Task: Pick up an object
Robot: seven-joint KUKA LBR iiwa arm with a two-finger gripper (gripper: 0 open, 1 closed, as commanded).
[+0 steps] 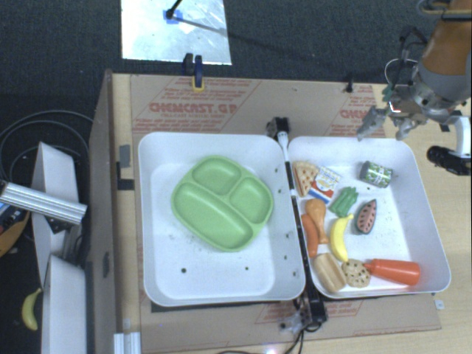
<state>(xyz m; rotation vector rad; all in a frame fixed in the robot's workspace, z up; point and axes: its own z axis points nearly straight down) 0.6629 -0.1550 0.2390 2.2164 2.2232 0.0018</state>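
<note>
The right bin (420,198) holds several toy foods: a pizza slice (304,175), a white snack packet (323,184), a green vegetable (343,200), a small green can (376,173), a watermelon slice (366,216), a banana (338,238), a bread roll (328,271), a cookie (357,273) and an orange carrot (394,271). My gripper (386,127) hangs above the bin's far rim, just beyond the can. Its two fingers are spread open with nothing between them.
The left bin (158,271) holds a green divided plate (223,201). A black clamp (280,127) sits at the far end of the seam between the bins. Cardboard lies under both bins; cables and a metal rail are off to the left.
</note>
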